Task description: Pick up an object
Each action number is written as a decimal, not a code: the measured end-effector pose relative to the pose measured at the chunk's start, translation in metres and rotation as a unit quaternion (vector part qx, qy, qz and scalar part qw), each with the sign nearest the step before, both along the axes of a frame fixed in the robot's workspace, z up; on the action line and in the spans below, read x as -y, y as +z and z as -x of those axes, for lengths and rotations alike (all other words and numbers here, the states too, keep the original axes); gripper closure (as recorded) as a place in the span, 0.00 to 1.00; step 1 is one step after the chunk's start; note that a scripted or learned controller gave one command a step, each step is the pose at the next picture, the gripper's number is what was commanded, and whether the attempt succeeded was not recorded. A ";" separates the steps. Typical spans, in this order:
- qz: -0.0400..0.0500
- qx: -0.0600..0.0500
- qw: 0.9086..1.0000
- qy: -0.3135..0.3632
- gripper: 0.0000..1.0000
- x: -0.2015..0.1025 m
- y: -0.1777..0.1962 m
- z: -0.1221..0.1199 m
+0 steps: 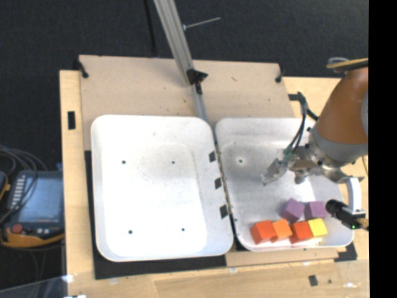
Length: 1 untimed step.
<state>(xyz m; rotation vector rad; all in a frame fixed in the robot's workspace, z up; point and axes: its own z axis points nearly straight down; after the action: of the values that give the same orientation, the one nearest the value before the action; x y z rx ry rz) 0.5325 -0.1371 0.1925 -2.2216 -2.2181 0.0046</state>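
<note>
Gripper (277, 171) sits over the middle of the right bin (248, 135), at frame right; finger state cannot be determined. Blocks cluster along that bin's lower edge: orange (264, 231), (302, 230), purple (293, 210), yellow (317, 228).

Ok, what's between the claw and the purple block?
Nothing: in the camera view, bare white bin floor separates the claw from the purple block.

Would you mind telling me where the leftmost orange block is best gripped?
Probably from above, across the orange block's near and far faces. Its left and far sides look free, but another orange block touches its right side, so a left-right grip lacks room.
</note>
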 end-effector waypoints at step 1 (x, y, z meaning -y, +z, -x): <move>0.000 0.000 1.000 0.000 0.00 0.003 -0.043 0.004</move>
<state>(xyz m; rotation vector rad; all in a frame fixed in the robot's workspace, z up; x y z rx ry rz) 0.5288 -0.1400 0.1497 -2.2211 -2.2181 0.0049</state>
